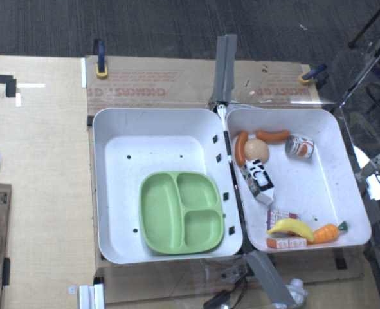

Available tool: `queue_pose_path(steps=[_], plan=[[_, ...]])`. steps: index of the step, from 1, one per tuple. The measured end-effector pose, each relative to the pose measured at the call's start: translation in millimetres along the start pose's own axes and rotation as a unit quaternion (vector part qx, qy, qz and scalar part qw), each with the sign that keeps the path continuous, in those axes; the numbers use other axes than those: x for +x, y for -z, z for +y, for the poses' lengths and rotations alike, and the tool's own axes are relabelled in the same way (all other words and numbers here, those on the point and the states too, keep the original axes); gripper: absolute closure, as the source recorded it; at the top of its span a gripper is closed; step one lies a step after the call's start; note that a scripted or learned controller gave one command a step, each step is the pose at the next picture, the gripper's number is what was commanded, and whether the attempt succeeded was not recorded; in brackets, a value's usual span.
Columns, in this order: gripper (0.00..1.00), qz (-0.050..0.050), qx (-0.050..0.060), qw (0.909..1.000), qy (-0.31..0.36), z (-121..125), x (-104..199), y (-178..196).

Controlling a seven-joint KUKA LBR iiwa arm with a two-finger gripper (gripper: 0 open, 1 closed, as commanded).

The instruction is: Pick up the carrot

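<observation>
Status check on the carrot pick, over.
Carrot lying untouched at right bin's near edge. Banana touching its left end, small carton just beyond.

Across the top of the frame I see dark grey carpet (144,11), ribbed and dim. Below it my surface (35,127) is pale wood, evenly lit, filling the left side. A brown cardboard sheet (157,85) with red lettering lies along the upper middle, pinned by a blue and yellow clamp (99,60) at its upper left and another clamp (313,76) at its upper right. A black L-shaped mark (3,82) and white tape (30,87) sit at the upper left. Dark metal framing (370,63) crosses the upper right corner.
</observation>
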State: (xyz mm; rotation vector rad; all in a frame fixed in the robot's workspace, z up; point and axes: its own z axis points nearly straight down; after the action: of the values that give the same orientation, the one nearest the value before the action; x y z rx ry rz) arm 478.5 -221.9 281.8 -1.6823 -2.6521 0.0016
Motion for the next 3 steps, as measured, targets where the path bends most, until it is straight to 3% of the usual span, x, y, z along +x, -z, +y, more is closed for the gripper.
queue_pose_path(steps=[1,2,3], plan=[[1.00,0.000,0.001,0.9839,-0.179,16.8,-7.8,-24.1],[1.00,0.000,0.001,0.9429,-0.333,48.6,-22.9,-30.2],[1.00,-0.001,0.001,0.8930,-0.450,16.5,1.1,19.5]])
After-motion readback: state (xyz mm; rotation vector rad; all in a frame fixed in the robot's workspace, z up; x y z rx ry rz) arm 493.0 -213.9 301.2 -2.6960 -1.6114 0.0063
